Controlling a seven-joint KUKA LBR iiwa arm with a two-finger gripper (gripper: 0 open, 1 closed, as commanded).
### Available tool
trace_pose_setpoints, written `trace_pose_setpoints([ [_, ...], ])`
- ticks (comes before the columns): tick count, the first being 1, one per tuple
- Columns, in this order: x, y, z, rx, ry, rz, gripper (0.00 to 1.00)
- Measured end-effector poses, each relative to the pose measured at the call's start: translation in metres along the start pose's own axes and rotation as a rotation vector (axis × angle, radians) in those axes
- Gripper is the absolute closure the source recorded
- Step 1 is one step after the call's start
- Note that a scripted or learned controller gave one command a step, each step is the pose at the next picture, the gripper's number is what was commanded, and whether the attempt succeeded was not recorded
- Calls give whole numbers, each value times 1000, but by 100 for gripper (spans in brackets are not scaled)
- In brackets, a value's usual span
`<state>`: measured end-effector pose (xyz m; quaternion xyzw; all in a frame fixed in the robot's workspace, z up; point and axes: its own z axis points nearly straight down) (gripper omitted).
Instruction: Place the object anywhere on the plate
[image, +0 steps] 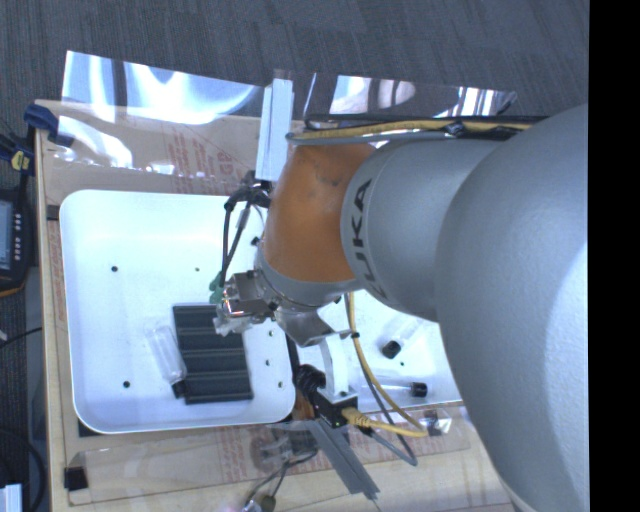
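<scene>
A clear plastic tube (166, 354) is lying beside a black ribbed plate (212, 354) near the left bin's (120, 230) front edge, while the grey arm (440, 230) lettered "KUKA" is hiding its gripper's state.

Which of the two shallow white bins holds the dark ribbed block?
The left white bin holds the dark ribbed rectangular block, beside a clear plastic tube. The right white bin is mostly hidden under the grey arm.
</scene>
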<state>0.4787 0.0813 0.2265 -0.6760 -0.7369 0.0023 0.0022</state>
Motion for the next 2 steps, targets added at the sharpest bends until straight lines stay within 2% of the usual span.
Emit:
trace_pose_setpoints([
  [1, 98, 5, 12, -2, 0, 129, 100],
  [2, -12, -3, -3, -2, 1, 379, 100],
])
